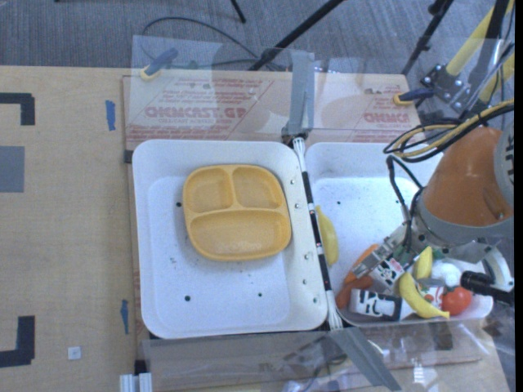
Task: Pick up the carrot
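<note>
Carrot [357, 274] lay in the right bin [351, 178], near its front-left corner, beside the gripper [377, 265], whose state I couldn't tell. Probably light, stiff, smooth; grasp mid-length.

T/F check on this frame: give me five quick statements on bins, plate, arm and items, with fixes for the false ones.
1. The yellow divided plate lies in the left bin. True.
2. The arm's orange band is over the left bin. False: it hangs above the right bin.
3. A banana lies in the right bin, near its front edge. True.
4. The carrot rests on the plate. False: it lies in the right bin, beside the gripper.
5. The plate carries a tomato. False: its three compartments show no food; a red item sits in the right bin by the banana.
</note>
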Action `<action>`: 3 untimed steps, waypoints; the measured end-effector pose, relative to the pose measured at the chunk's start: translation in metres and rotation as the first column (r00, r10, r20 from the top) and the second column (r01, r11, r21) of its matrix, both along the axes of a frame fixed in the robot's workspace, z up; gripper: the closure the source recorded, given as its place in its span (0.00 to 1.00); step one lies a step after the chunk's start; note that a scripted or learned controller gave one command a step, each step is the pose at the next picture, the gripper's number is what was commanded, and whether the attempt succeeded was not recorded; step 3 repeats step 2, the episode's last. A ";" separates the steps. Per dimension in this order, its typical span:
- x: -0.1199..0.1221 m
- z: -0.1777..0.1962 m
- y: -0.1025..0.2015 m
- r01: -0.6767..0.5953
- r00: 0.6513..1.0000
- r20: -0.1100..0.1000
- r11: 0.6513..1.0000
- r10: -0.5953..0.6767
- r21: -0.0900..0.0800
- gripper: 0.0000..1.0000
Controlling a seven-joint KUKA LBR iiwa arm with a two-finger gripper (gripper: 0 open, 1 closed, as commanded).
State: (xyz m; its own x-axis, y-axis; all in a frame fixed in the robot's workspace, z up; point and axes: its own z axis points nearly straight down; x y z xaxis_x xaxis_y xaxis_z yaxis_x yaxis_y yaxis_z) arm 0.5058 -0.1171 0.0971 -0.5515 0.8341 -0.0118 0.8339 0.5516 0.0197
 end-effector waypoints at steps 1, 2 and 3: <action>0.001 0.010 0.000 0.002 1.000 0.004 1.000 -0.002 -0.001 1.00; 0.064 0.088 0.060 0.184 0.983 -0.020 0.983 -0.184 -0.002 1.00; 0.064 0.088 0.060 0.184 0.983 -0.020 0.983 -0.184 -0.002 1.00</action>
